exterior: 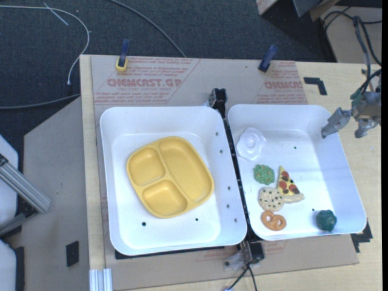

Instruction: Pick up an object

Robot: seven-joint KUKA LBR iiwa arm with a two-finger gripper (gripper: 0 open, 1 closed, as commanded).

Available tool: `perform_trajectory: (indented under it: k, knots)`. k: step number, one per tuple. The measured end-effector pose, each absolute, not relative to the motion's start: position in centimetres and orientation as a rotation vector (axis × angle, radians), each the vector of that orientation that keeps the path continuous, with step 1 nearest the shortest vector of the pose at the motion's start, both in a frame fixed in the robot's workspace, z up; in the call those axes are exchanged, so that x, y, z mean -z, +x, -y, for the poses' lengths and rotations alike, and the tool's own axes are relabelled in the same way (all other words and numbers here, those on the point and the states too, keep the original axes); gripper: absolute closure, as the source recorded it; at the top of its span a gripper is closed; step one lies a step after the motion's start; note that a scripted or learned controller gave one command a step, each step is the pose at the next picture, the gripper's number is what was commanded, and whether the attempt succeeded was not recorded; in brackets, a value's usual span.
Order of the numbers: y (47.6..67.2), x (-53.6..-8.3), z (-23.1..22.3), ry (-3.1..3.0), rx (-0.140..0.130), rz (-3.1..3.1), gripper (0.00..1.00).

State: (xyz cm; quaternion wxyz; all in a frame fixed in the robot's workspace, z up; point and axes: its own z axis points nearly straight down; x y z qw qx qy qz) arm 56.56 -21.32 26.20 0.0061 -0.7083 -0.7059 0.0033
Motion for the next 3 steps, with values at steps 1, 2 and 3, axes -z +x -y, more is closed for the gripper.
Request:
perform_trajectory:
  k: [1,2,3]
  knots:
    - [56.8,-26.9,21.2,-2.220,0.000,2.221,0.00]
    - [57.1,-22.7,21.2,-2.217,-0.003,2.218,0.00]
    - [56.3,-17.2,21.9,-2.217,-0.004,2.216,0.00]
